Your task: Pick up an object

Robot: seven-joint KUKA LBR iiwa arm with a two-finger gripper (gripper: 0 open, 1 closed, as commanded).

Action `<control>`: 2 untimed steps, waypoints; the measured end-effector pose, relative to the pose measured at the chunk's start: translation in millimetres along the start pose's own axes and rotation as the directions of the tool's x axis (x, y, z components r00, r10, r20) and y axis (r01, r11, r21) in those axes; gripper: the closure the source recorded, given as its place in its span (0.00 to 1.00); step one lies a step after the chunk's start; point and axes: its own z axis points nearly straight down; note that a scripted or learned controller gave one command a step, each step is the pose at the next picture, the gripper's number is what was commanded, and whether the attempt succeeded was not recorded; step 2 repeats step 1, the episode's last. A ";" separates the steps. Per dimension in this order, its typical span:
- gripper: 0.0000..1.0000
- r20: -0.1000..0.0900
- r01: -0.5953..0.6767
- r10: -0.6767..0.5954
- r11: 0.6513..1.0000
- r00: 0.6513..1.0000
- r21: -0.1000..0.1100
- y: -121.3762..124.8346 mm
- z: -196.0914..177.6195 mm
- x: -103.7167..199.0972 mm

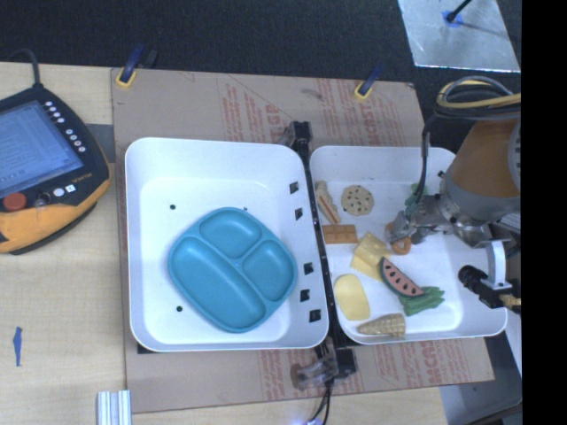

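Observation:
The right bin [478, 326] holds several toy foods: a round cookie [357, 200], a tan stick [328, 204], a brown cracker [338, 235], a yellow cheese wedge [368, 256], a watermelon slice [400, 278], a green pod [423, 300], a yellow lemon [352, 297] and a corn cob [382, 327]. My gripper [401, 234] is low over the middle of this bin, just right of the cheese wedge and above the watermelon slice. A small orange-red piece [401, 247] lies right at its tip. The wrist hides how it meets that piece.
In the left bin [142, 175] lies a blue divided plate [232, 268]. A teach pendant [44, 171] rests on the bench at far left. The arm's grey and orange body [483, 175] covers the right bin's far right corner. Black clips [312, 268] line the wall between the bins.

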 end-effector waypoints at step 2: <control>1.00 0.004 0.003 -0.003 1.000 1.000 -0.006 20.3 8.6 65.7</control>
